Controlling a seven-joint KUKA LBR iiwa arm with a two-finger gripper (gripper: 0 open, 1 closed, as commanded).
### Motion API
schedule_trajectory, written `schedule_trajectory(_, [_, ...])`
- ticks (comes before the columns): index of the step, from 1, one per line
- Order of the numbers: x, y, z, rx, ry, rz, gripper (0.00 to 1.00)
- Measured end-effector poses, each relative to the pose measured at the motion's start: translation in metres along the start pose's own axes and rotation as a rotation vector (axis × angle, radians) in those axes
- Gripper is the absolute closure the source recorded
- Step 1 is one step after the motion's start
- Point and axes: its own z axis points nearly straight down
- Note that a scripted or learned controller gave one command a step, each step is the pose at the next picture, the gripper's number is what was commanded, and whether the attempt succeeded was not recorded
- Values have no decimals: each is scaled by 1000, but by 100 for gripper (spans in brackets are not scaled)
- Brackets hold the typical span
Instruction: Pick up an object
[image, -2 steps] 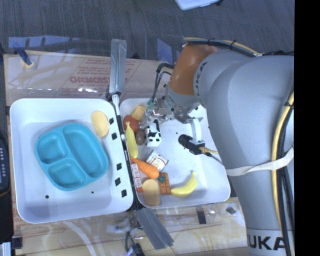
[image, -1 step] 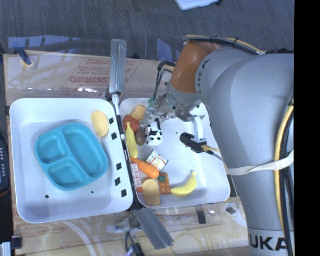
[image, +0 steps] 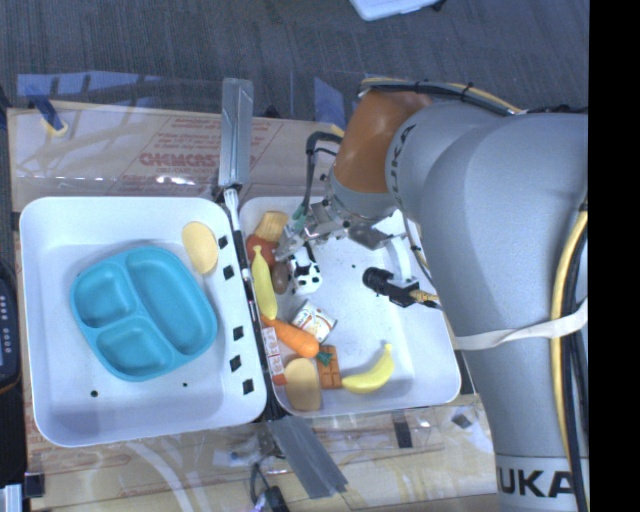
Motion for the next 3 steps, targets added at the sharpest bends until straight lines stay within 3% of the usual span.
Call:
schedule_trajectory(1, [1,1,-11,1,0,-4,100])
schedule_trajectory(2, [18,-2,-102,-16,-5,-87,100])
schedule_trajectory(3, [18,-3,-107,-9,-1,-88,100])
